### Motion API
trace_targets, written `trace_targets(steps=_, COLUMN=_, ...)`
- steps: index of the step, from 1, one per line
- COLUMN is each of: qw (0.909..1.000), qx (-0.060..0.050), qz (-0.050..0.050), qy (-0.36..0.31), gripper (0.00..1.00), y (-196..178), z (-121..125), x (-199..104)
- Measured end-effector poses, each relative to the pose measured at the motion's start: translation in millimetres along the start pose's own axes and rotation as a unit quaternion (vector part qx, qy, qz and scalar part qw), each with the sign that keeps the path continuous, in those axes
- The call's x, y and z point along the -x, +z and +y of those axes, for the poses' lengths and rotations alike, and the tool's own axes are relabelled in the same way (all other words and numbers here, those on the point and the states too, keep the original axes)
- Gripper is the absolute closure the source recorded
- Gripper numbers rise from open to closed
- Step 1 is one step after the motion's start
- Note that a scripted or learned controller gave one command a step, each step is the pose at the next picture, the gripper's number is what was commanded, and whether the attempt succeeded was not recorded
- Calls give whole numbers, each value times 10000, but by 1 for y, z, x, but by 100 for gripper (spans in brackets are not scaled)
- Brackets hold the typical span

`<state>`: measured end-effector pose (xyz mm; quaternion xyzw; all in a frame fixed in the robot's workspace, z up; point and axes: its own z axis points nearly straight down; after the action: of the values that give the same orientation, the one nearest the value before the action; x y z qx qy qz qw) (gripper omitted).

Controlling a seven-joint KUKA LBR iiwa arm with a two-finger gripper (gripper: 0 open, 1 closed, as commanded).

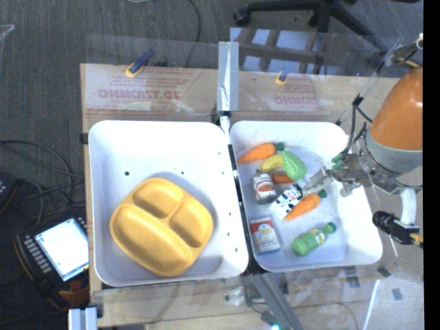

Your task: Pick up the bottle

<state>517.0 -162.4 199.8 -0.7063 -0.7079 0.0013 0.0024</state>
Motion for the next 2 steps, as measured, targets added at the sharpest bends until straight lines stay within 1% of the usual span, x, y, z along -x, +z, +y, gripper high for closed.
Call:
trace_targets(steps=1, qw=9984, qx=41, qz=-7, qy=567, gripper=0, y=107, z=-32, x=6)
trace_targets(steps=2, qw=9984, qx=34, qz=6, qy=568, gripper=100, y=98, z=-31, x=5)
